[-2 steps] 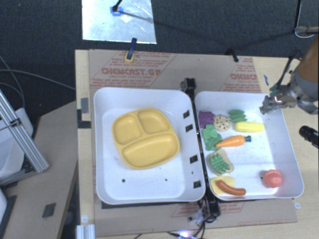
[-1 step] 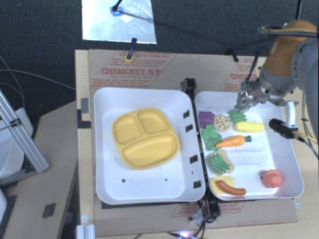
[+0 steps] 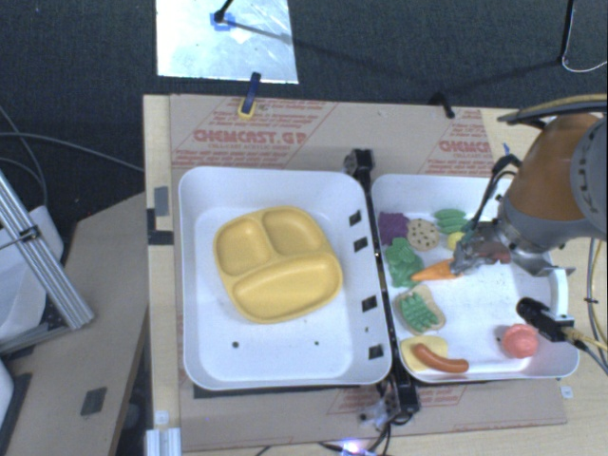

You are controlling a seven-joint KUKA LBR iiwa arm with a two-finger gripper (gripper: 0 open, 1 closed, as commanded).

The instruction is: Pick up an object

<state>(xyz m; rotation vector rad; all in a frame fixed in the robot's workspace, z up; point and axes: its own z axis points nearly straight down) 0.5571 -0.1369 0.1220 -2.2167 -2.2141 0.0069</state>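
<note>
Grey two-finger gripper (image 3: 463,257) low in the right white plastic bin (image 3: 475,364), tips at the stem end of the orange toy carrot (image 3: 434,273); cannot tell if the hand is spread or pinching, tips too small and dark.

Risks, judged: carrot sits tight beside the green leafy toy (image 3: 403,262), so closing could nudge both or catch the wrong piece; carrot is thin and tapered, may roll or slip out on lift; grabbing the very end could let it swing and drop; crowding along this bin's left wall leaves little finger room.

Counts, right bin: 1 carrot; 1 purple toy (image 3: 392,225); 1 speckled round cookie (image 3: 424,234); about 3 green pieces; 1 red sausage on yellow bun (image 3: 436,356); 1 pink-red round toy (image 3: 519,341) near the front right corner.

Left white bin (image 3: 199,283): 1 yellow 3-compartment plate (image 3: 277,263), centre.
</note>
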